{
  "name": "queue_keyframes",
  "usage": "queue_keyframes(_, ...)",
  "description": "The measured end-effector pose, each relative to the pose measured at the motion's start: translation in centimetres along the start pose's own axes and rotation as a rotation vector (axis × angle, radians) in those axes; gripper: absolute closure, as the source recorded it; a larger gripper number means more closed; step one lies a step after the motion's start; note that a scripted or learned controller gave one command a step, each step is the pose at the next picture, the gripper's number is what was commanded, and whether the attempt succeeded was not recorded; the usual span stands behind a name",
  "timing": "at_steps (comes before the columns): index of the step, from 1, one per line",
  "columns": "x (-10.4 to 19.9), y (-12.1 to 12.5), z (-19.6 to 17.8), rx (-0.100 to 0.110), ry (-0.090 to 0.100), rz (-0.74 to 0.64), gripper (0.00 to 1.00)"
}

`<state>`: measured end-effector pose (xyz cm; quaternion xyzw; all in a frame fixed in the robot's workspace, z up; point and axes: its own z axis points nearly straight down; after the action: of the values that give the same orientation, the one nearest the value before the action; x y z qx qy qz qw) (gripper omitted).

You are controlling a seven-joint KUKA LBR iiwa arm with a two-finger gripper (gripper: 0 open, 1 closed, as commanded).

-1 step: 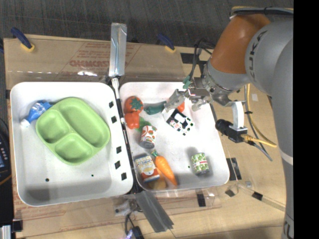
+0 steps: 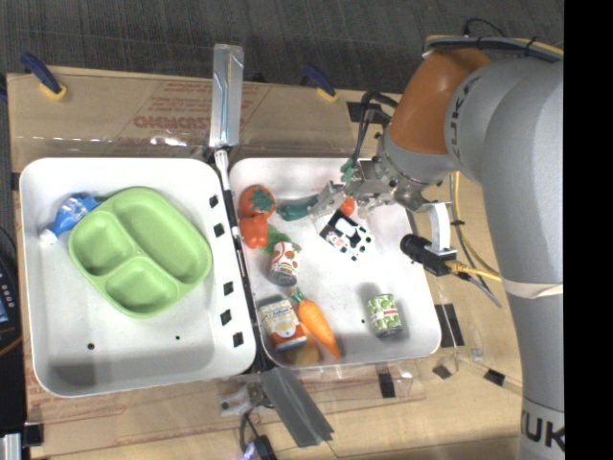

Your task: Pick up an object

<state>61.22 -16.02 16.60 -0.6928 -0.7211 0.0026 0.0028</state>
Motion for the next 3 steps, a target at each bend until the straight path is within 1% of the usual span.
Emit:
queue_keyframes(1,0.0,0.1,-0.1,-0.003,0.000,0.000,0.00)
queue_keyframes(2,-3.7,0.8,6.7,0.000,0.000,0.037,0.00)
queue_keyframes(3,-1.2,1.3,7.2,-0.006,0.000,0.119,0.00)
